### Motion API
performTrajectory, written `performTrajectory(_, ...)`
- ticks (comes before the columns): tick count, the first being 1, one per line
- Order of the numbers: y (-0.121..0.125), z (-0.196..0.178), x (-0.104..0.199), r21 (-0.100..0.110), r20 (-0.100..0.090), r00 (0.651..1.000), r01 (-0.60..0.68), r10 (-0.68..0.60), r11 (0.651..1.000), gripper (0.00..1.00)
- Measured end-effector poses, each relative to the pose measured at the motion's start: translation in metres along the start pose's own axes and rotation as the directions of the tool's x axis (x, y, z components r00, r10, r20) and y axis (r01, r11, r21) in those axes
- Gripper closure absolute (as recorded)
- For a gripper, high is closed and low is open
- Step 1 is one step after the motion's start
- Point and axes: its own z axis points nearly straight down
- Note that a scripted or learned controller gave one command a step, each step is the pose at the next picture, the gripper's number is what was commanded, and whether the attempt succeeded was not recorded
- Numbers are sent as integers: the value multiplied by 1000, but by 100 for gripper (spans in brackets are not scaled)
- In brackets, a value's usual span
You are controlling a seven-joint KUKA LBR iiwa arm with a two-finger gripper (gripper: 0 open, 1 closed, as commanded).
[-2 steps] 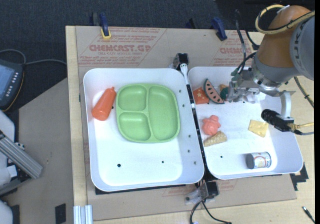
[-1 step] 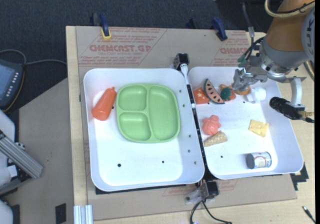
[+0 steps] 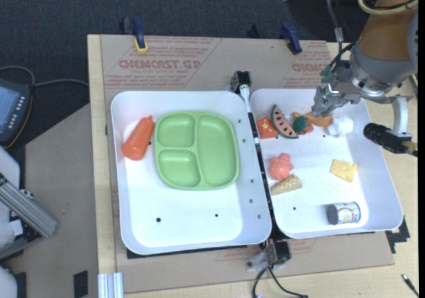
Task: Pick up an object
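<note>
My gripper hangs low over the far part of the right bin, just above a small orange and green toy. A white object lies right beside it. A watermelon slice and an orange-red piece lie to the left of the gripper. Nearer the front are a pink toy, a pale cone, a yellow cheese wedge and a small can.
The left bin bears a green divided plate and an orange bottle. A black divider runs between the bins. The arm's grey wrist reaches in from the right, with a black part over the bin's right rim.
</note>
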Motion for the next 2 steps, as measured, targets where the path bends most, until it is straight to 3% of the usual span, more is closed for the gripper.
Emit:
performTrajectory(1,-24,5,52,9,-4,1000,3,-3,1000,100)
performTrajectory(2,-21,-9,71,1,-1,1000,2,-2,1000,100)
